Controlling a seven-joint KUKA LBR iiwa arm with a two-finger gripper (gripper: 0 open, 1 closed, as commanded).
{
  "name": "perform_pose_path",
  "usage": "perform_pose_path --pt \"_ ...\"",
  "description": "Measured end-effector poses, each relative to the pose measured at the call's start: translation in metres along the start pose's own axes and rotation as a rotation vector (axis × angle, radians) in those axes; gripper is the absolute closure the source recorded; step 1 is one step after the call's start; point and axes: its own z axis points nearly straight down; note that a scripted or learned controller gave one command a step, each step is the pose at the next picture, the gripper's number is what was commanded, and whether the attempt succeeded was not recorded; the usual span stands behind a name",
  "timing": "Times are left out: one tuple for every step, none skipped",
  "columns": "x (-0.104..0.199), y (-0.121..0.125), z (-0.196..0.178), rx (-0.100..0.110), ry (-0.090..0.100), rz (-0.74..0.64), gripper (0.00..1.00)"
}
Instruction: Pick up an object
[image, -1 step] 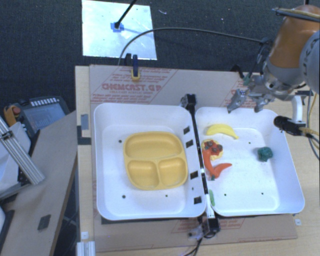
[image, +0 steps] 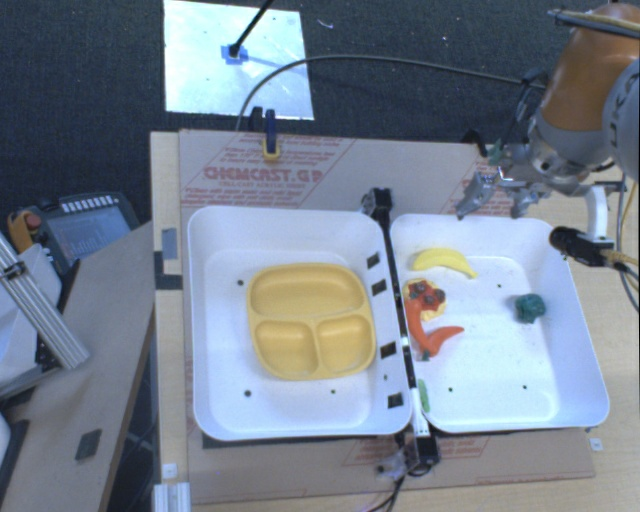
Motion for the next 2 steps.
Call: perform_pose_path --pt "-0.003 -0.001 0.041 0.003 0.000 0.002 0.00" --pt "0.001 -0.001 0.103 0.004 0.001 0.001 0.00"
